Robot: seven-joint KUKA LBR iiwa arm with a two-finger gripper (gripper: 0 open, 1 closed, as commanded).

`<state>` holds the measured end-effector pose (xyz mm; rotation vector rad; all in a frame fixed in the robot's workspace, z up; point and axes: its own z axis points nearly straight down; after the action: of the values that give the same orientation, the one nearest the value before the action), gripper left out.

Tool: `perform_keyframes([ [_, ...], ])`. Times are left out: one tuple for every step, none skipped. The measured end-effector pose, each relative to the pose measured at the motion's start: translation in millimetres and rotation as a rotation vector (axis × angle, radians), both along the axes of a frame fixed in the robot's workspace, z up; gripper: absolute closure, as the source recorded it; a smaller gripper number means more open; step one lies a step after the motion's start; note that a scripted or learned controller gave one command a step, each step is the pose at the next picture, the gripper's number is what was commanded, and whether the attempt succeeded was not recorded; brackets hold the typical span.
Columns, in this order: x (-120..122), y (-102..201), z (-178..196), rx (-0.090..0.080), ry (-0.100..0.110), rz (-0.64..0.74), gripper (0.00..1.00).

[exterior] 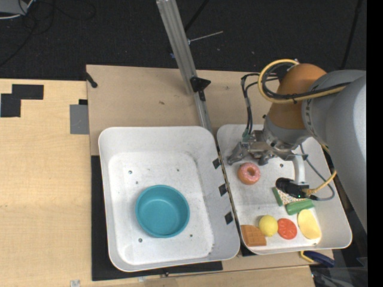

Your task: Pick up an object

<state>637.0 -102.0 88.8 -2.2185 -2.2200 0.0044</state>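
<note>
Two shallow white bins side by side on the bench. In the left bin [119, 145], a teal bowl [162, 210], upright, toward the near edge, well apart from everything else. In the right bin [342, 229], the gripper [251, 154] low over the far left part, reaching in from the right under the grey arm [338, 103] with its orange band [299, 91]. Whether open or closed: cannot tell from this slant. Just below the gripper, a pink frosted donut [249, 173], lying flat on the bin floor, close to the tool but not visibly clamped.

Along the right bin's near edge, a row of small things: a tan waffle piece [254, 236] at the near left corner, then a yellow lemon [268, 225], a red tomato [287, 229] touching or just beside it, and a pale yellow piece [309, 224] toward the near right corner. Just behind these, a green piece [298, 206], tilted. Black cables [248, 100] looping beside the wrist.
</note>
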Motion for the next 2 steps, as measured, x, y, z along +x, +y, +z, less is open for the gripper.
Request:
perform_keyframes([
  [1.0,-0.7,12.5,0.0,-0.004,-0.001,1.0],
  [0.0,-1.8,54.8,-0.001,-0.007,-0.002,1.0],
])
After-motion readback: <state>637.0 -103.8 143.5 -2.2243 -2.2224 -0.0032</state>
